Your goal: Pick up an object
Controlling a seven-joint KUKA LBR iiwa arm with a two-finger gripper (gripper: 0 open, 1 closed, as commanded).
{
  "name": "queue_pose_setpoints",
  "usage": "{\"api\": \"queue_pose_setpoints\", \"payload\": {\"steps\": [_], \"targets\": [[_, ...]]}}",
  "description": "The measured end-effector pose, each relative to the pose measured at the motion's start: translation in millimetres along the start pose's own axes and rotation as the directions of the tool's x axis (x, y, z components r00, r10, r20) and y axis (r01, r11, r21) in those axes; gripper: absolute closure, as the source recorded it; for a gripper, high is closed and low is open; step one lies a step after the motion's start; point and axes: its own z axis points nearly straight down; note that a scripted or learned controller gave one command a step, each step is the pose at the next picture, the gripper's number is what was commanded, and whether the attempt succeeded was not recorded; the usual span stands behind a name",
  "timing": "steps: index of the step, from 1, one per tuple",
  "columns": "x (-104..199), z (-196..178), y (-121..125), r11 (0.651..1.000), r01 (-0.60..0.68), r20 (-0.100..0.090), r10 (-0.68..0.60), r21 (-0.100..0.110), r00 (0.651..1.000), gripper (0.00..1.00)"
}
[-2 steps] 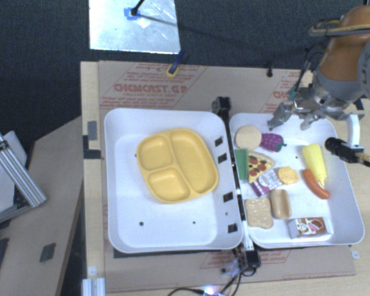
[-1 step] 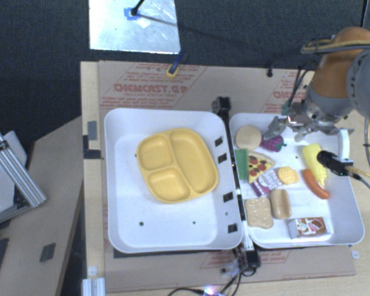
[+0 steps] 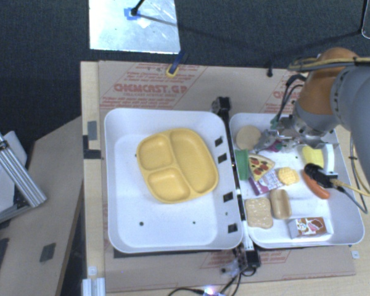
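The right bin (image 3: 348, 224) holds several toy foods: a tan round disc (image 3: 248, 137), a pizza slice (image 3: 259, 164), a green strip (image 3: 241, 164), a yellow lumpy piece (image 3: 288, 176), a bread slice (image 3: 258, 212), a brown bun (image 3: 280, 203), a small printed carton (image 3: 309, 227), a yellow block (image 3: 313, 156) and an orange carrot (image 3: 316, 187). My gripper (image 3: 276, 135) hangs low over the bin's far side, just right of the tan disc and above a purple piece (image 3: 266, 144). Nothing is visibly held.
The left bin (image 3: 120, 227) bears a yellow divided plate (image 3: 176, 164). A black hinge strip (image 3: 229, 165) runs between the bins. The grey arm (image 3: 357, 97) covers the right bin's far right corner. Cables trail off the right edge.
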Motion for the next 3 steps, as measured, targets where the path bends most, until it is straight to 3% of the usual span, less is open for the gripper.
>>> {"api": "queue_pose_setpoints", "payload": {"steps": [1, 2, 3], "targets": [[0, 3, 1, 1.0, 0.0, 0.001, 0.0, -0.005, 1.0, 0.0], [0, -7, 0, 1.0, 0.001, 0.0, -0.001, 0.0, 1.0, 1.0], [9, -55, -2, 1.0, 0.004, 0.0, -0.004, -0.006, 1.0, 1.0]]}}
